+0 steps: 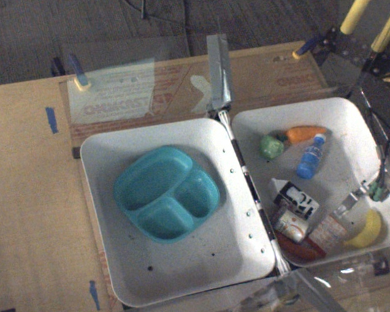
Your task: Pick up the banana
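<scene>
The yellow banana (368, 228) lies in the near right corner of the right bin (342, 108), against its front wall. My gripper (350, 200) reaches in from the right edge and hovers just above and to the left of the banana, close to it. Nothing shows in its grasp. The grey wrist with its orange band sits at the far right of the view.
The right bin also holds a green item (272, 146), an orange carrot (307, 133), a blue bottle (311, 156), a black-and-white box (298, 199), a small can (291, 226) and a red item (303, 248). A teal divided plate (165, 192) lies in the left bin (110, 225).
</scene>
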`<move>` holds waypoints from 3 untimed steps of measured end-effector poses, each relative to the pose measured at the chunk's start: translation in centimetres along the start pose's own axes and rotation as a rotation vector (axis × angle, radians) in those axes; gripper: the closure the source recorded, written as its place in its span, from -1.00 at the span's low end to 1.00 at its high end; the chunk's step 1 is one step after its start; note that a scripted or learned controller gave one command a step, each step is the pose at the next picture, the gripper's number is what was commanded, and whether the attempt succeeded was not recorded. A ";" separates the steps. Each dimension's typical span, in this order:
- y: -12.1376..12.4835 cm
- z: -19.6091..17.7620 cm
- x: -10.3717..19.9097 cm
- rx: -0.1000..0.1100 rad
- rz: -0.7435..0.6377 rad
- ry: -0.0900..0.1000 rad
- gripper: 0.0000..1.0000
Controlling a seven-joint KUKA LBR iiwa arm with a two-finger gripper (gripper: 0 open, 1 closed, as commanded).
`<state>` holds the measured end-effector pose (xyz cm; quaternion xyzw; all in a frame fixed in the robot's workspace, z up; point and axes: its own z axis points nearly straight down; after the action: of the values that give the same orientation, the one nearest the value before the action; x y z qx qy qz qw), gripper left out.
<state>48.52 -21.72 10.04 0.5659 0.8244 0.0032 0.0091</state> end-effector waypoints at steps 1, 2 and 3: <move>0.0 0.0 0.0 0.000 0.000 0.000 -1.00; 0.0 0.0 0.0 0.000 0.000 0.000 -1.00; -0.2 1.1 -0.1 0.005 0.075 0.013 -1.00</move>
<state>48.39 -21.87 8.90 0.5965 0.8026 0.0052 0.0023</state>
